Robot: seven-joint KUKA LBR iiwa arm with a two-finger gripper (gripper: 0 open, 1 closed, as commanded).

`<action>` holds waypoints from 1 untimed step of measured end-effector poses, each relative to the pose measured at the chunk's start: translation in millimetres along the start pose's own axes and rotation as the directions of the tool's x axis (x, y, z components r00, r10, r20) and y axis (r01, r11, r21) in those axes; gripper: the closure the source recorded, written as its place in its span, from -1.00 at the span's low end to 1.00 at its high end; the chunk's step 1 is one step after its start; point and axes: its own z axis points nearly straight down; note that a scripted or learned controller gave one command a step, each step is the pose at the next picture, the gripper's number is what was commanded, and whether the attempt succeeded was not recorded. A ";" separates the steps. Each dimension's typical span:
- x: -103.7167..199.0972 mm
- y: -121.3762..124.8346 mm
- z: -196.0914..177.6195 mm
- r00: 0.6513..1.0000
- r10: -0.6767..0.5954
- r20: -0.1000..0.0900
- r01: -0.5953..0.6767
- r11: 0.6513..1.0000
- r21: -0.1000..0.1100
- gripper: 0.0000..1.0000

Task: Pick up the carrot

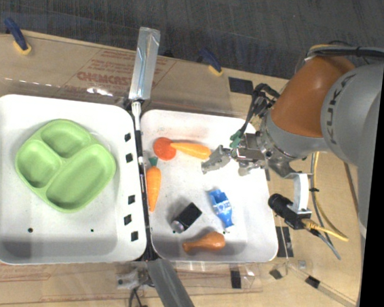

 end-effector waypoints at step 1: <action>-21.0 55.8 -2.8 0.913 0.407 0.000 -0.407 0.913 -0.003 -1.00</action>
